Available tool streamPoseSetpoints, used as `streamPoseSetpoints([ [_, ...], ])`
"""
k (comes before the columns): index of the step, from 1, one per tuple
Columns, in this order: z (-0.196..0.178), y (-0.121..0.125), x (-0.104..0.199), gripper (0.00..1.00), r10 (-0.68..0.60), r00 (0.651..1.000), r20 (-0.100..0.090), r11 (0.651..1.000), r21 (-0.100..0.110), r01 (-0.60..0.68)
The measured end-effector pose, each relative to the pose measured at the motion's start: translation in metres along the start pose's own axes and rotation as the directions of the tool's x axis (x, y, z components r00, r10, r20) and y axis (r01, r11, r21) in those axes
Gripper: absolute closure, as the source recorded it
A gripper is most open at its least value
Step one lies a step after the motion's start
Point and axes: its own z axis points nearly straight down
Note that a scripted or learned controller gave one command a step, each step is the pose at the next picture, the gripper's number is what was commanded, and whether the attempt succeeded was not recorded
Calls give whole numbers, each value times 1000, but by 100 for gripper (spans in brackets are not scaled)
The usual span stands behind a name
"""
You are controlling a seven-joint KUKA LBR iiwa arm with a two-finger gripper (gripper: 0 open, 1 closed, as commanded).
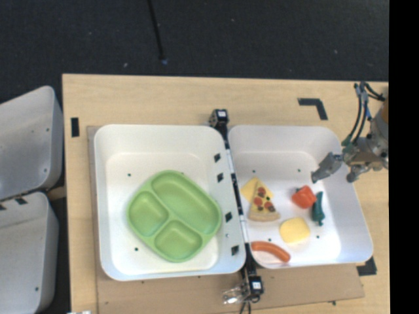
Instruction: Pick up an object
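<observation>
The gripper [342, 165] hangs at the far right side of the right bin [275, 136], and its two fingers look spread apart with nothing between them. The closest toy is the red pepper [303, 196], just below and a little to the left of the gripper, with the yellow block [294, 230] and the pizza slice [259, 201] further off on that same side. I think it should go straight down over the pepper, with one finger on each side, and squeeze only when it is low enough.
</observation>
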Motion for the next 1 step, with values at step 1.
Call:
streamPoseSetpoints([
  [1, -6, 2, 0, 0, -3, 1000, 3, 1000, -12, 3],
])
